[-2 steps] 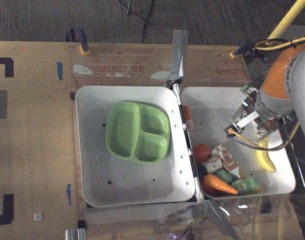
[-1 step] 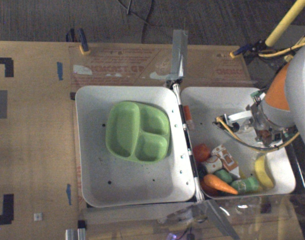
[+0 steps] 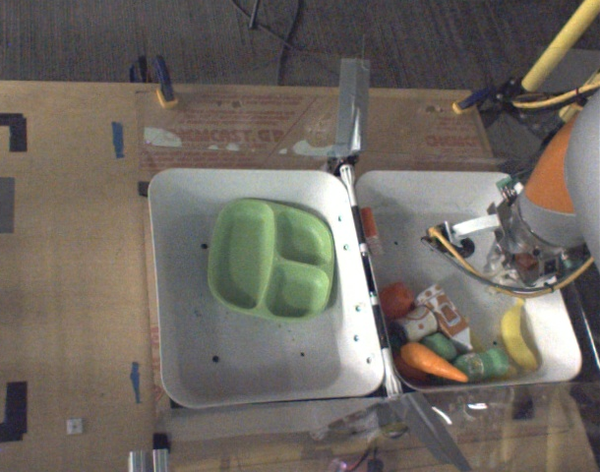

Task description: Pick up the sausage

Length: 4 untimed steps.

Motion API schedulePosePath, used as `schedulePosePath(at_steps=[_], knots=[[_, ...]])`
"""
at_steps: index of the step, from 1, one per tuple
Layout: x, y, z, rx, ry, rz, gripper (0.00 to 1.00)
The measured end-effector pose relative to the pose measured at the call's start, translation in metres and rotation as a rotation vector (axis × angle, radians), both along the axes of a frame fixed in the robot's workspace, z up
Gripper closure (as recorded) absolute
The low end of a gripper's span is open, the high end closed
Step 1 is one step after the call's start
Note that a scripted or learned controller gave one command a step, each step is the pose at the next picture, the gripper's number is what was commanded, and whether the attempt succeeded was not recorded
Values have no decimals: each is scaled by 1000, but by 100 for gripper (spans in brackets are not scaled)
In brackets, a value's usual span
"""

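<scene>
Sausage not yet picked up; pincer hovering in the right bin

The pincer (image 3: 511, 256) sits at the right-centre of the frame, over the right-hand bin (image 3: 408, 190), tangled in its own cables and wrist hardware, so I cannot tell whether it is apart or together, and nothing can be seen clamped in it. Just below it, at the lower right, lies a banana (image 3: 518, 334). Further left along the bin's lower edge are green toy pieces (image 3: 482, 363), a carrot (image 3: 433, 362), a small carton (image 3: 440, 310) and a red item (image 3: 396, 298). The sausage (image 3: 369, 230), as best I can judge the thin reddish-brown piece, lies against the bin's left wall at mid-frame, well apart from the pincer. By my reading, the approach, the grasp and the lift all remain.
</scene>
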State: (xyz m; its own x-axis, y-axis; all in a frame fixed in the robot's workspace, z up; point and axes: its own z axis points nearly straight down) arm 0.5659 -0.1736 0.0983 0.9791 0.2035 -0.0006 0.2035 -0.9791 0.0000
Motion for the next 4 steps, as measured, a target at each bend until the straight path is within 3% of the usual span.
schedulePosePath(at_steps=[1,2,3,4], knots=[[89,-20,-10,0,-4,2,100],[80,21,1,3,3,2,100],[80,21,0,3,3,1,0],[25,2,-10,2,-3,-5,0]])
